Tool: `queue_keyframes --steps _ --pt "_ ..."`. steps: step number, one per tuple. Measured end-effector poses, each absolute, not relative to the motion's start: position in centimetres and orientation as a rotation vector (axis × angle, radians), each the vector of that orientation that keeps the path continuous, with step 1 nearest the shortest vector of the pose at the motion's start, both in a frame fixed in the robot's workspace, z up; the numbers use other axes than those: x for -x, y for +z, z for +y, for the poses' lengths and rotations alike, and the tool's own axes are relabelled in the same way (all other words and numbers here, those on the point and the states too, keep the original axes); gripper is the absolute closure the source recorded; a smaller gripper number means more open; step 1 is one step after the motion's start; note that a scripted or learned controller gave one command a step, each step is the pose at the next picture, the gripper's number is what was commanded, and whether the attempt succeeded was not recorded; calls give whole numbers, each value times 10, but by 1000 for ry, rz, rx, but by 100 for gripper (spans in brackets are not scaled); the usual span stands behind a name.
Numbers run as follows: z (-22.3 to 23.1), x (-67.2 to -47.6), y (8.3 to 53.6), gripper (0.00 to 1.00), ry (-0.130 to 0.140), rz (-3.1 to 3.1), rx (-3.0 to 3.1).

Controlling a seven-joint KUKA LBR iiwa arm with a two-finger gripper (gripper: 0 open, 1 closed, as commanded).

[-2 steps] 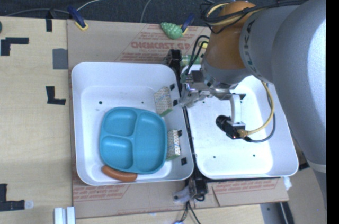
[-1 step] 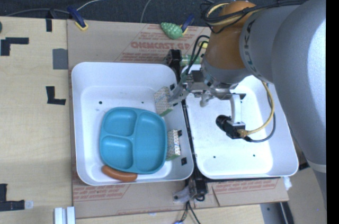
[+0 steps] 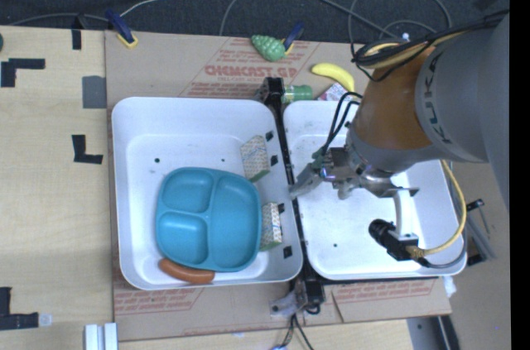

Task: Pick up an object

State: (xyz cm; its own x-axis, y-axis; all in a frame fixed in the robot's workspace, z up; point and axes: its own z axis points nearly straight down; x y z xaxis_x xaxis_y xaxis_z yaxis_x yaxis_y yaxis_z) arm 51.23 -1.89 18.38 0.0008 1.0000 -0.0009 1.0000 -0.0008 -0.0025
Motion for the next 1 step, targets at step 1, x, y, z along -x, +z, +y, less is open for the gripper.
queue_keyframes --steps 1 --pt "-69 -586 227 0 1 -2222 2223"
